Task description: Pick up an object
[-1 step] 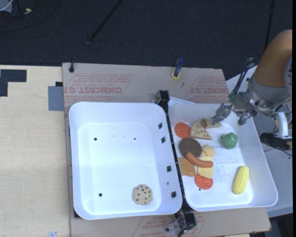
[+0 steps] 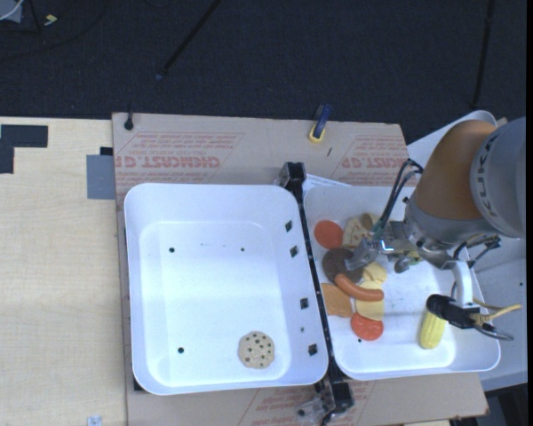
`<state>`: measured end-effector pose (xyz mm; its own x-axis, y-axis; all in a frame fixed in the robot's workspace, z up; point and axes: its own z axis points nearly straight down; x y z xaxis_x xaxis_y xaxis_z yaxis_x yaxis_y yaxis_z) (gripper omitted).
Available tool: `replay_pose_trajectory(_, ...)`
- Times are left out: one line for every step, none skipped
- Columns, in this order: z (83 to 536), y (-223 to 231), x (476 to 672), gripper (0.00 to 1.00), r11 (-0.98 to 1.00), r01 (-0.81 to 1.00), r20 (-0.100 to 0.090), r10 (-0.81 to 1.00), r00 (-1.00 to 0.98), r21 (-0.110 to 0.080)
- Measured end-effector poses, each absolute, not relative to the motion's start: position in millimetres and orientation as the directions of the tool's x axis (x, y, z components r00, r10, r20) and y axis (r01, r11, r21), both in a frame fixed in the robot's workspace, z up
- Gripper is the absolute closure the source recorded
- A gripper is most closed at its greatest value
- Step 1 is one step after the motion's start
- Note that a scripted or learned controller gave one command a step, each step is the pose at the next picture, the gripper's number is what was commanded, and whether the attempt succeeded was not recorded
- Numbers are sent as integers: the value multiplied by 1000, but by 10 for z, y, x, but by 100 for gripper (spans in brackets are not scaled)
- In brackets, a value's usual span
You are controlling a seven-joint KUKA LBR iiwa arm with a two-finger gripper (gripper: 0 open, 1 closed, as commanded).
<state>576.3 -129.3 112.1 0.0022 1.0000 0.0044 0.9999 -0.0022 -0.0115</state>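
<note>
Our gripper [image 2: 366,254] sits low among crowded food; hot dog [image 2: 359,287], tomato [image 2: 329,233], corn [image 2: 432,329] surround it; finger state unclear.

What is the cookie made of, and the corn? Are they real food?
Probably not real. The cookie in the left bin looks like moulded plastic: an even tan disc with neat dark dots. The corn in the right bin looks like plastic too: a bright, uniform yellow, smooth at this distance. The view is too coarse to be sure.
</note>
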Motion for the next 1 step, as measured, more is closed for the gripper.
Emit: replay_pose_trajectory(864, -1570, 6403, 0, 3, 1000, -1, 1000, -3, 2)
